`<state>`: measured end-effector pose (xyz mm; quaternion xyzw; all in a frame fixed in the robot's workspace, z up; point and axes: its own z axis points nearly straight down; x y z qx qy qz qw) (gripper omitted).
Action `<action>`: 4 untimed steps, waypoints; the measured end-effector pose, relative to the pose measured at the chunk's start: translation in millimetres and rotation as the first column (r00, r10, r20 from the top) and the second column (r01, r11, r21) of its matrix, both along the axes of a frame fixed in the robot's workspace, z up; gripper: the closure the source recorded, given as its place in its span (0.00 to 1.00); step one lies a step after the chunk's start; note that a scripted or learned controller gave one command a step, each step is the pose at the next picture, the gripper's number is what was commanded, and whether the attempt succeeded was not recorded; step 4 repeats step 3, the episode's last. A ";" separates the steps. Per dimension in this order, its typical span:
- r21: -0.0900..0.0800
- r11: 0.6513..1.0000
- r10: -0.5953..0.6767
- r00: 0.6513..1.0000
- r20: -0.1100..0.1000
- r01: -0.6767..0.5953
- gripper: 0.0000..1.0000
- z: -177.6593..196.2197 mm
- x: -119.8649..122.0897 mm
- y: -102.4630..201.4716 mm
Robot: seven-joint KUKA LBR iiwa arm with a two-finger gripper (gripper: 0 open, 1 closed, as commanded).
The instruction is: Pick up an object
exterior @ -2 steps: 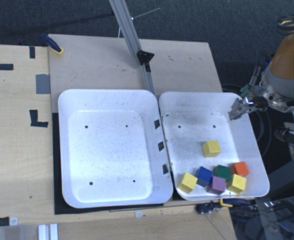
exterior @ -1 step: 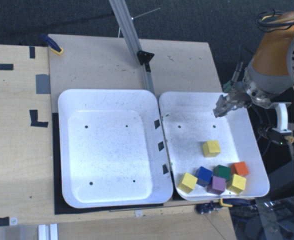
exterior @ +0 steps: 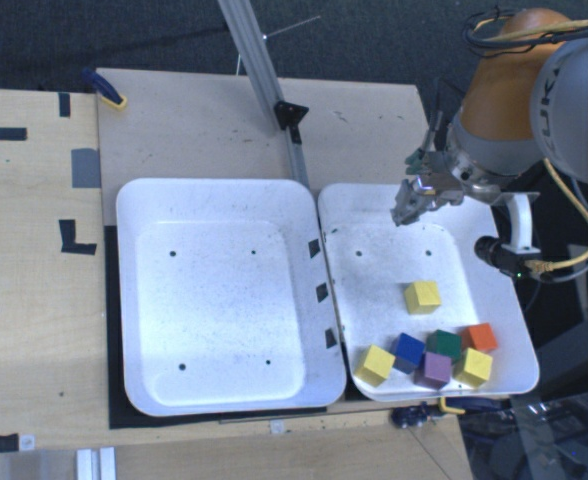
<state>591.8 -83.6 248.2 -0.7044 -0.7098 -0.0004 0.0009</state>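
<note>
Several small cubes lie in the right bin [exterior: 374,268]. A yellow cube [exterior: 423,296] sits alone near the bin's middle. Along the near edge cluster another yellow cube [exterior: 376,364], a blue cube [exterior: 409,351], a green cube [exterior: 444,344], a purple cube [exterior: 437,368], an orange cube [exterior: 481,337] and a third yellow cube [exterior: 475,367]. My gripper [exterior: 412,208] hangs over the far part of the right bin, well above and behind the lone yellow cube. Nothing shows between its tips.
The left bin [exterior: 214,288] stands beside the right one. A grey metal pole [exterior: 259,58] slants down to the gap between the bins at the far side. A blue and yellow clip [exterior: 105,89] lies on the bench at the far left.
</note>
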 end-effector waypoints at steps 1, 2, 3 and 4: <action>-0.001 1.000 -0.001 1.000 -0.002 0.001 1.00 -15.1 3.3 57.3; 0.000 1.000 0.000 1.000 0.000 0.000 1.00 -7.2 10.2 110.3; -0.002 1.000 -0.001 1.000 -0.004 0.001 1.00 -23.4 7.2 161.2; -0.002 1.000 -0.001 1.000 -0.004 0.001 1.00 -23.4 7.2 161.2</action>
